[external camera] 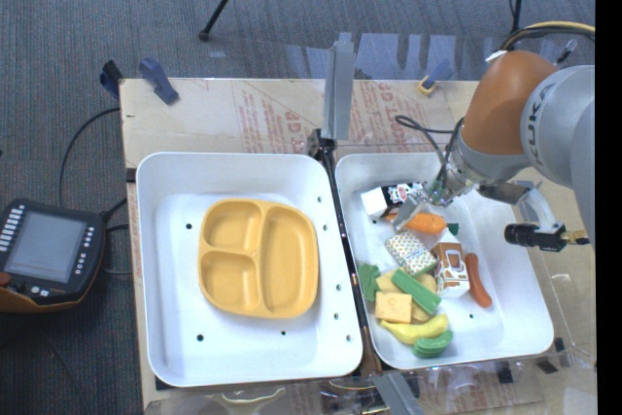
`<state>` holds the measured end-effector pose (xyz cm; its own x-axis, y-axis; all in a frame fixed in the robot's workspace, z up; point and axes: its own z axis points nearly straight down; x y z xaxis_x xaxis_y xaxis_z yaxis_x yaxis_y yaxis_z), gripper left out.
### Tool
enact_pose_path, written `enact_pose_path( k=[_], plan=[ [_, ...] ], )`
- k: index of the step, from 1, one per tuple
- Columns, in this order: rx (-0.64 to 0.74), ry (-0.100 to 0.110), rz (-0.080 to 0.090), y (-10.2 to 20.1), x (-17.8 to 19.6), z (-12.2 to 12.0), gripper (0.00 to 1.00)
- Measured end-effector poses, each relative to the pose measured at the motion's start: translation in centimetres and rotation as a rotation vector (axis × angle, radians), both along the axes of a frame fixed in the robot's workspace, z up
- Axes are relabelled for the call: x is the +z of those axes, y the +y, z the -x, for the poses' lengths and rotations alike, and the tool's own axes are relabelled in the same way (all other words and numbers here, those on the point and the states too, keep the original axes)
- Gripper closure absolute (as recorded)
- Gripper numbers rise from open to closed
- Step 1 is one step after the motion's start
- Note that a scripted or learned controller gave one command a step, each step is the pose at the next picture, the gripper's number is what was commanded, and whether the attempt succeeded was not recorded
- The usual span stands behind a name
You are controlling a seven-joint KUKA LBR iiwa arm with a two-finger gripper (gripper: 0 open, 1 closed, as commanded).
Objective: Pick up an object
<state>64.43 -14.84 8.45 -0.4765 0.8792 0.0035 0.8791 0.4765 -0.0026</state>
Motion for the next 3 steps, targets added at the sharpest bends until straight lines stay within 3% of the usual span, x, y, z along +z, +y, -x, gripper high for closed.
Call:
enact_pose_path(
  k=[1, 2, 3],
  plan=[
    [-0.004, 0.003, -0.002, -0.1, 0.8, 0.0, 1.00],
    [-0.046, 0.000, 0.000, -3.6, 0.1, 2.4, 1.00],
    [0.001, -0.002, 0.001, -6.2, 0.1, -0.1, 1.00]
  ],
)
